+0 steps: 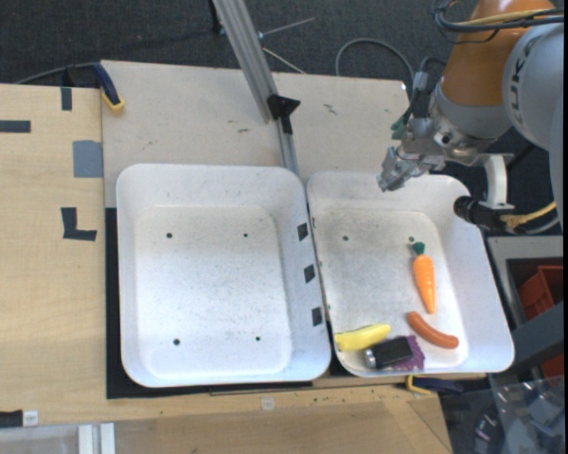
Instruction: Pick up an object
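We see a pale wooden surface (38, 253) with grey tape patches (87, 159). Behind it lies dark carpet (95, 17), and a slanted aluminium rail (251, 50) rises above the surface's far edge.

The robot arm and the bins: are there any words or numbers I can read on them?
"KU": big dark letters on the grey robot arm, cut off at the picture's edge.
No other text can be read: the white bins, the carrot and the other toys show none.
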Motion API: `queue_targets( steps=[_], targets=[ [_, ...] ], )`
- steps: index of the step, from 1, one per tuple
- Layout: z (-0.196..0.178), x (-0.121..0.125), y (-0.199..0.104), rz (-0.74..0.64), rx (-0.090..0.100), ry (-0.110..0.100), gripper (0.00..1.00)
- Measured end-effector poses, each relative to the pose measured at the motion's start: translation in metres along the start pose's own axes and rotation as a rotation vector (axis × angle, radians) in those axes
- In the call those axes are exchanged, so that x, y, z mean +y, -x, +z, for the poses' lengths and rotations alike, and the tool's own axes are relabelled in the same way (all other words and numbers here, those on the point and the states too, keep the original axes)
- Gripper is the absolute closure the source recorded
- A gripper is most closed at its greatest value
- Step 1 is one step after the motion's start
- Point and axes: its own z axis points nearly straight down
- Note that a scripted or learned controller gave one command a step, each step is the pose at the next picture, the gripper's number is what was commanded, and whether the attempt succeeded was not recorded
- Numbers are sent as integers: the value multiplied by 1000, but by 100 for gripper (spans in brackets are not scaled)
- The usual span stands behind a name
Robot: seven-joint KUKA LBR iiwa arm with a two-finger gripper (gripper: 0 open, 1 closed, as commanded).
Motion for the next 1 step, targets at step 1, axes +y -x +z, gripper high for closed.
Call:
queue_targets(
  steps=[1],
  targets=[
    [5, -14, -60, -1, 0, 0, 100]
  ],
)
